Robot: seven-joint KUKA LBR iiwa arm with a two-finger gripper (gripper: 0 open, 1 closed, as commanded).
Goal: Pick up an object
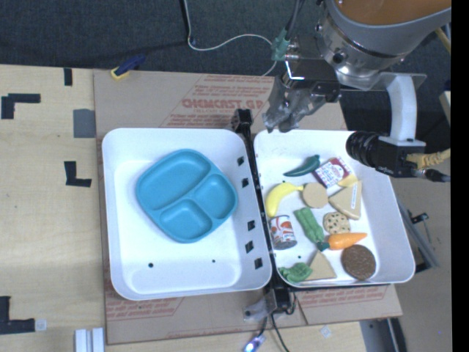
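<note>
End effector (281, 118) hovers over the far-left corner of the right bin (390, 218), at its back rim. Fingers point down, close together, nothing between them — narrow, empty.

Nearest candidate: green pepper (302, 167), lying toward the camera and slightly right of the end effector, long axis slanting up to the right. Banana (281, 194) lies just beyond it, nearer the camera, curved along the bin's left wall. Other food pieces cluster further on. Judgement: next move is a short advance toward the camera, then descent.
</note>
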